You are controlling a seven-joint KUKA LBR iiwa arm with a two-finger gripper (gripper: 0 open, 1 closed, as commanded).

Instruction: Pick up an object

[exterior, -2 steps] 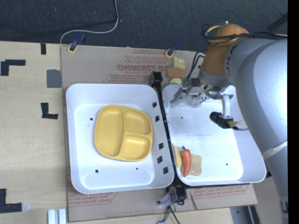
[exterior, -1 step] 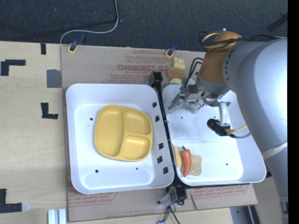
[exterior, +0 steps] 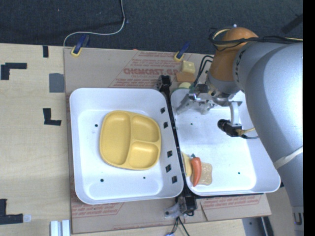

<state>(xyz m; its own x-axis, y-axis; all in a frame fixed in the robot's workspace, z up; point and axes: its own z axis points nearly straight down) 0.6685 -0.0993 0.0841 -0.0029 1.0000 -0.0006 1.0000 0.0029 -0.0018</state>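
Observation:
In the right bin [exterior: 221, 149] an orange carrot-like piece [exterior: 196, 170] lies at the near-left corner. It rests against a pale beige piece [exterior: 206, 174], and a thin yellow piece [exterior: 187, 164] lies beside the bin wall. My gripper [exterior: 194, 100] hangs low over the far-left corner of this bin, well away from those pieces. A tan block [exterior: 186, 73] and a small pale object [exterior: 184, 86] sit just beyond that corner, close to the gripper. Nothing is visibly held.
The left bin [exterior: 88, 181] holds a yellow divided plate [exterior: 130, 139]. A black divider [exterior: 170, 132] runs between the bins. The grey arm [exterior: 275, 92] covers the right bin's far-right side. A black cable plug [exterior: 227, 127] hangs below the wrist.

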